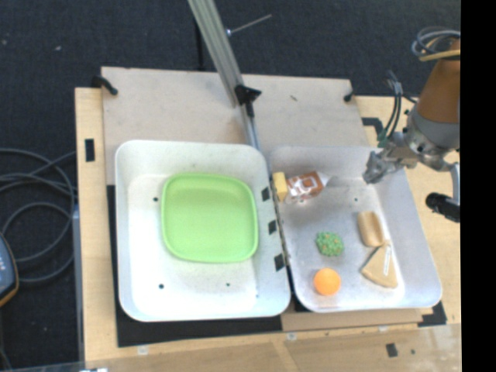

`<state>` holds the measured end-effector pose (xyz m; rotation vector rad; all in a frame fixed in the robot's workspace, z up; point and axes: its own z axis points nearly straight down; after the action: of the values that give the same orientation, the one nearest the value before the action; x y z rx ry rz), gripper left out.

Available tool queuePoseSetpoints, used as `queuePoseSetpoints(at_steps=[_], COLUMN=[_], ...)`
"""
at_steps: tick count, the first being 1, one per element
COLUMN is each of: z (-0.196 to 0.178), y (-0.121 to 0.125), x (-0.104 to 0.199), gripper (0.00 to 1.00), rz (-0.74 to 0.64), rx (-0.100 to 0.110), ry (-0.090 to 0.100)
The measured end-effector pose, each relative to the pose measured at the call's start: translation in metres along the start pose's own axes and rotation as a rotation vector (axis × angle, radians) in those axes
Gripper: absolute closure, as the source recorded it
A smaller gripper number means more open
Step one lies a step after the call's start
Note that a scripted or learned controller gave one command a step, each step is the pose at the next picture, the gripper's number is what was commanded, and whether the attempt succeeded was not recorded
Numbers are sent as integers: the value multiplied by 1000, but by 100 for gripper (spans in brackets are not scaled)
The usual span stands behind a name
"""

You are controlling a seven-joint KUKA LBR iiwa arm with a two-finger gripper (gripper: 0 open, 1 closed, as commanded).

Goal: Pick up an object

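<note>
The right bin point(403, 208) holds several small food toys: a brown and white packet point(304, 185) by its left wall, a green broccoli-like lump point(329, 243), an orange ball point(327, 282), a tan bread roll point(370, 228) and a tan wedge point(381, 269). My gripper point(375, 167) hangs over the bin's upper right corner, well apart from every toy. Nothing shows between its fingers.
The left bin point(136, 208) carries a green square plate point(209, 217). A grey metal pole point(221, 49) slants up from the gap between the bins. Cables point(35, 208) lie on the dark floor at the left.
</note>
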<state>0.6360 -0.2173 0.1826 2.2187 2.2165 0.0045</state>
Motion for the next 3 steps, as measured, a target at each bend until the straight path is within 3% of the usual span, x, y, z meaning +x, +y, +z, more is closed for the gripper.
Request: queuePoseSetpoints(at_steps=[1,2,3], z=[-53,-44,-38], y=[1,1,-15], x=[-1,-2,49], gripper=[100,100,100], rz=[-1,-1,-4], rx=[0,6,5], ry=[0,1,2])
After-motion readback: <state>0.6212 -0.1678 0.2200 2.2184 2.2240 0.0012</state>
